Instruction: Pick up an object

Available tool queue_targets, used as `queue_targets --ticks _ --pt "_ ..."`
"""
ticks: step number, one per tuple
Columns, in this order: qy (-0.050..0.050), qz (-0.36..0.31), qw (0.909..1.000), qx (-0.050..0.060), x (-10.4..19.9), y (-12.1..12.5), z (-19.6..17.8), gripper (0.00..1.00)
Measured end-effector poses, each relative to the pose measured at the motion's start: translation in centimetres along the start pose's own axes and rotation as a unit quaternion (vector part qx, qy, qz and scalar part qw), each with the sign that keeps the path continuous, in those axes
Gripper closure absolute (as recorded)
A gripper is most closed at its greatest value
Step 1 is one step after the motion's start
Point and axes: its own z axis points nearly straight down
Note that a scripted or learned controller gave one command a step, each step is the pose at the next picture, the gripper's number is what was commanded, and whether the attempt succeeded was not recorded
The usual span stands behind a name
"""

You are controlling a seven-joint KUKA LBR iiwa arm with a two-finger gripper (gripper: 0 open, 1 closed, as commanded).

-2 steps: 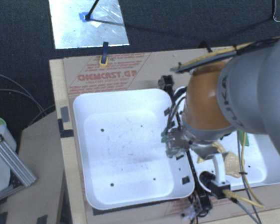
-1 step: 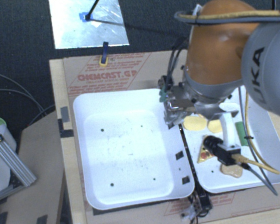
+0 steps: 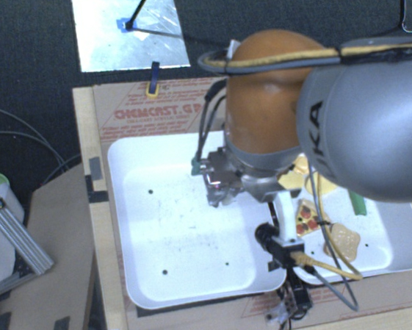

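The loose objects all lie in the right bin (image 3: 378,252), off to the arm's side of the gripper (image 3: 217,184) and apart from it; nearest is a yellow piece (image 3: 295,178), partly hidden under the arm (image 3: 364,128); just beyond and nearer the front rim lies a red-and-yellow piece (image 3: 307,219); further out again sits a tan, biscuit-like piece (image 3: 345,241), close to that bin's front corner; a green piece (image 3: 357,203) shows just beside the arm's grey housing, furthest from the gripper. The gripper itself hangs over the left bin (image 3: 169,231), near the edge that bin shares with its neighbour; I cannot tell whether it is open or closed. Both bins rest on a cardboard sheet (image 3: 152,111) printed in red, which reaches out behind the gripper.
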Motion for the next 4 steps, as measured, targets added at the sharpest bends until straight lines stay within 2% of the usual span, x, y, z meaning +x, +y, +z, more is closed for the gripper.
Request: queue_targets --ticks 1,2,3,4 --pt "0.003 0.001 0.9999 -0.012 1.6 6.0 -15.2 1.0" --pt "-0.003 0.005 1.0 0.003 -0.2 9.7 -0.3 1.0" --pt "-0.003 0.006 1.0 0.005 -3.7 10.6 14.0 1.0" --pt "0.002 0.001 0.9999 -0.012 -1.4 13.0 -3.3 1.0"
